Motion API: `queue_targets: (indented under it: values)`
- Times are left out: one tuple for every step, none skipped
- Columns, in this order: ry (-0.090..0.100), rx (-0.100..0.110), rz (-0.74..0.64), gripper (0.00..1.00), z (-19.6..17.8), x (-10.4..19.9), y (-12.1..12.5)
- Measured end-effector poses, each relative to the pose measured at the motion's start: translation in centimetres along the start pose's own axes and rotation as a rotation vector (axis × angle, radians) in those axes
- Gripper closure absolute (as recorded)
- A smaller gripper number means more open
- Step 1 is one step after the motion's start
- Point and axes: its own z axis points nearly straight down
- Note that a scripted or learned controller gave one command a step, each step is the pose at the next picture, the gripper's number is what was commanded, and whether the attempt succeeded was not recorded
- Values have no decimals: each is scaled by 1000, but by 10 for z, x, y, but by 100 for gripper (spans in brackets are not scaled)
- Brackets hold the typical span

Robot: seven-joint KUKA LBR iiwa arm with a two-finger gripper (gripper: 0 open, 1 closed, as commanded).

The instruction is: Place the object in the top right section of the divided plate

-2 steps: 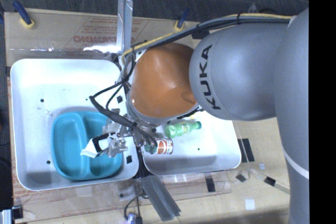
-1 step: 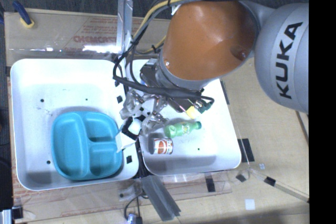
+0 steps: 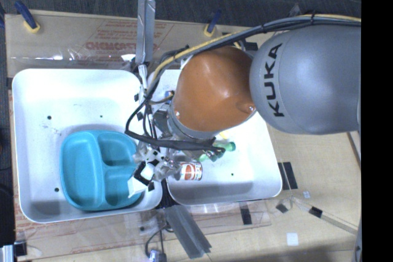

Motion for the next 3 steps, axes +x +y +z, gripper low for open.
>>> queue_targets:
  values:
    - [0,0,0,0,0,0,0]
    - [-3,4,-20,0,-65,40,-47]
    - [-3,4,-21,0,-65,40,-47]
